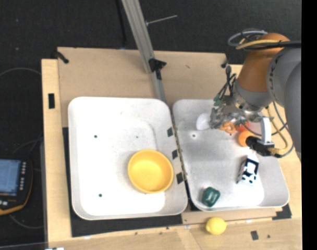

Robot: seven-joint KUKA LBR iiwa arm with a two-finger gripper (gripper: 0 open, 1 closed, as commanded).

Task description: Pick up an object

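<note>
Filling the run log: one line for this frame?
arm: over right bin far end | gripper: low, grasp unclear | orange object: beside gripper | bowl: left bin

Two bins sit side by side on the bench (pixel 96 77): the left bin (pixel 96 119) holds a bowl (pixel 150 171) near its front right corner, close to the wall it shares with the right bin (pixel 273 191). In the right bin a small cup (pixel 210 196) lies at the front left, a blocky patterned object (pixel 248 171) sits to its right and further back, and the gripper (pixel 221 117) hangs over the rear part beside a ball (pixel 244 138). A lemon-shaped fruit (pixel 216 225) rests on the bench just in front of the right bin, and a handheld pendant (pixel 10 184) lies well off to the left of the bench.
</note>
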